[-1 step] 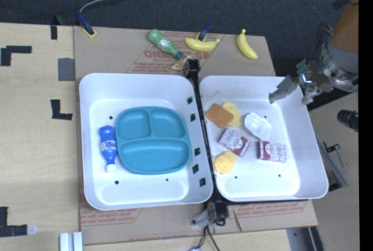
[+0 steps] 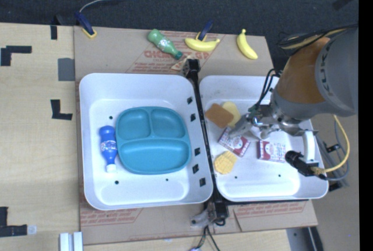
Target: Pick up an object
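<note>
- Gripper [image 2: 243, 123] hangs low in the right bin [image 2: 303, 188], fingers apparently spread and holding nothing.
- Packet [image 2: 233, 142] lies just at its 7 o'clock, long axis running 2 to 8.
- Brown block [image 2: 218, 114] sits at 10 o'clock, second packet [image 2: 270, 151] at 4, waffle [image 2: 224, 162] at 7.
- Flat white floor; neighbours crowd close, so little room.

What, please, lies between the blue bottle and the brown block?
In the camera view, the blue divided plate and the bins' shared wall lie between the blue bottle and the brown block.
</note>
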